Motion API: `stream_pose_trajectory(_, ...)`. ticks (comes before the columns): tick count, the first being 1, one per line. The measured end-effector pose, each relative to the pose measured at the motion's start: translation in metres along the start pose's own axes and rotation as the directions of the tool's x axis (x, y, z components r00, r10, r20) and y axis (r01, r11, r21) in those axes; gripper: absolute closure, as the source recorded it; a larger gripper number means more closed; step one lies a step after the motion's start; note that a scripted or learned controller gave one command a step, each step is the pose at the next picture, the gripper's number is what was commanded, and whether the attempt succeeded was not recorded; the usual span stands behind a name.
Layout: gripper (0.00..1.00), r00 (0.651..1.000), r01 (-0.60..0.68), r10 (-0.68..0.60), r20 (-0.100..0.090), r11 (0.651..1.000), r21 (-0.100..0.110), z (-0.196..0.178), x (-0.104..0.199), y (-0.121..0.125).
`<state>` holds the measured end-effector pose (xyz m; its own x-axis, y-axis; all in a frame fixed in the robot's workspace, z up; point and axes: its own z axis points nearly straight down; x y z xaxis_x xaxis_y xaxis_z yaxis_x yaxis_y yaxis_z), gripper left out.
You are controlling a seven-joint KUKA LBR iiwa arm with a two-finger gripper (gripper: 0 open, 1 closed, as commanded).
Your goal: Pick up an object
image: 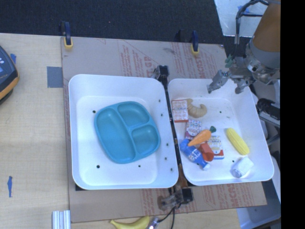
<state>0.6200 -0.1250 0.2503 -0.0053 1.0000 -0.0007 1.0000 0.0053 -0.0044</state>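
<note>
- Two fingers of the claw [229, 82] are seen spread apart over the far edge of the right bin [252, 109], with nothing between them.
- Nearest below the claw, a tan peanut-shaped piece [197, 110] and a red-and-white packet [179, 110] are found.
- Further down, an orange carrot [200, 137], a yellow corn cob [237, 141] and a blue-and-red item [195, 155] are seen lying, all well apart from the claw.
- A white block [242, 167] is placed at the bin's lower corner.
- Farthest, to the claw's lower left, a blue divided plate [127, 131] is seen in the left bin [81, 94] on the surface [28, 142].
</note>
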Motion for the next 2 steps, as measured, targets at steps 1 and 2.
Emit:
stream_pose_trajectory(1,0.0,1.0,-0.001,0.001,0.0,1.0,0.003,0.092,0.031,-0.06)
stream_pose_trajectory(2,0.0,1.0,0.0,0.0,0.001,1.0,-0.008,0.156,0.02,-0.103)
